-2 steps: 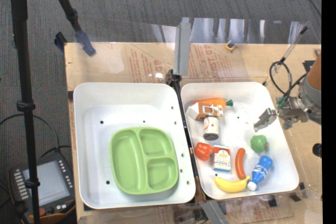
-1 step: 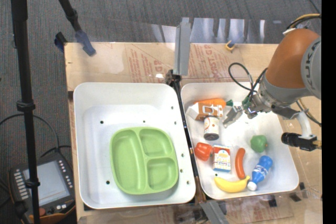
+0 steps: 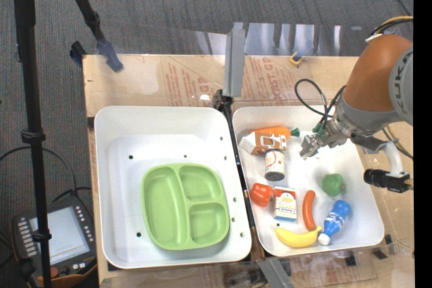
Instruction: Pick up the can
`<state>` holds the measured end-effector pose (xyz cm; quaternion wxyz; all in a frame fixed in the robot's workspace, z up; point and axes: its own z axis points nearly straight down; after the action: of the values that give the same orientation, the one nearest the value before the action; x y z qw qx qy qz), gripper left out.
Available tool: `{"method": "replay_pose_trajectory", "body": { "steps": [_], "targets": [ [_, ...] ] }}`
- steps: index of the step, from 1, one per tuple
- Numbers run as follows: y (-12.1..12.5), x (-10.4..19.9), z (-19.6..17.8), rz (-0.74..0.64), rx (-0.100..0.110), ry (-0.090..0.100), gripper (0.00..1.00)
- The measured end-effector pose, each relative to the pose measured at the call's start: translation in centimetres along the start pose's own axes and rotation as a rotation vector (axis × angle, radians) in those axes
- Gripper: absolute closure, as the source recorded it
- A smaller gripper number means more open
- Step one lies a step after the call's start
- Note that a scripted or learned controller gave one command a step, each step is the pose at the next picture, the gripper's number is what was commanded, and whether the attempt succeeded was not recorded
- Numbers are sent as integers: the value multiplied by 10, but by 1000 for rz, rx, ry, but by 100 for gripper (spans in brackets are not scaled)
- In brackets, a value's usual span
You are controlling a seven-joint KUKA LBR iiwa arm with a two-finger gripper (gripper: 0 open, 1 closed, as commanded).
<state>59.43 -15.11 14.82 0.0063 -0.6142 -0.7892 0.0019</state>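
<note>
In the left bin [image 3: 111,145] we see a green tray [image 3: 185,204] with three compartments, and nothing in it. The task does not concern this side.

In the right bin [image 3: 361,175] there are many things close together. At its upper left lies an orange carton [image 3: 268,139]. Just below it stands the can [image 3: 274,164], upright, with a dark top; it is touching the carton or almost touching, we cannot tell which. Below the can are a red pepper [image 3: 260,194] and a small juice box [image 3: 285,204], then a sausage [image 3: 309,209] and a banana [image 3: 298,237] at the front edge. More to the right are a green pepper [image 3: 332,183] and a blue bottle [image 3: 335,218].

The gripper [image 3: 309,146] hangs over the upper part of the right bin, near the can on its right side but apart from it. Whether its jaws are open or closed we cannot tell; nothing is seen between them.

In our judgement the can is not yet picked, and the main risk is the carton. If the gripper descends a little too far to the back, one finger could land on the carton, push it, or take it in place of the can. The can is also narrow and upright, so a touch from the side may tip it and let it roll toward the red pepper
</note>
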Motion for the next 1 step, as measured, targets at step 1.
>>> {"method": "replay_pose_trajectory", "body": {
  "steps": [1],
  "targets": [
    [0, 0, 0, 1, 0, 0, 0]
  ]
}}
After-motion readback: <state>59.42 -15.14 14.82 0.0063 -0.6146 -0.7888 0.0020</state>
